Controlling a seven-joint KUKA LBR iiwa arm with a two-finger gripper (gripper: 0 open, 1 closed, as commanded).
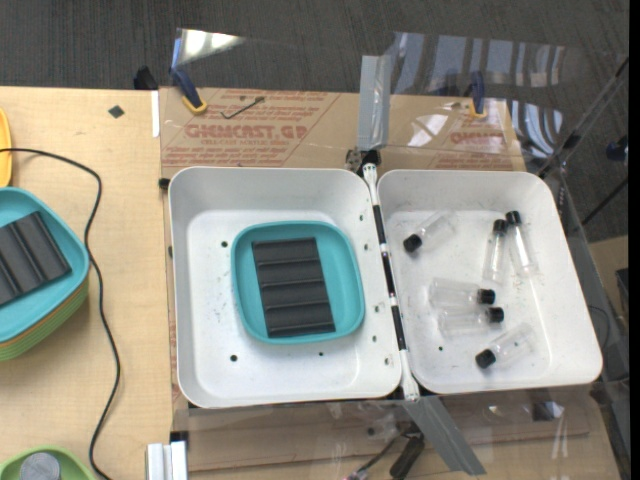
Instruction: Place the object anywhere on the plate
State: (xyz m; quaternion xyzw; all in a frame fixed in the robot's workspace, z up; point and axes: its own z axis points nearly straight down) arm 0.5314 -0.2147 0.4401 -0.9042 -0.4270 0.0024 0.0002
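The teal plate [298,282] sat in the left bin [200,298], a dark ribbed insert [291,286] across its middle. The objects — several clear vials with black caps — lay scattered in the right bin [560,268]: one [426,233] near the upper left, a pair [505,245] toward the upper right, two [462,304] close together at the centre, and one [505,349] near the front. The state of the tool could not be told.

The vials were probably light, rigid and slick, apt to roll and possibly brittle. Gripping across the barrel near the cap — on a vial lying apart, like the front one — seemed safest.
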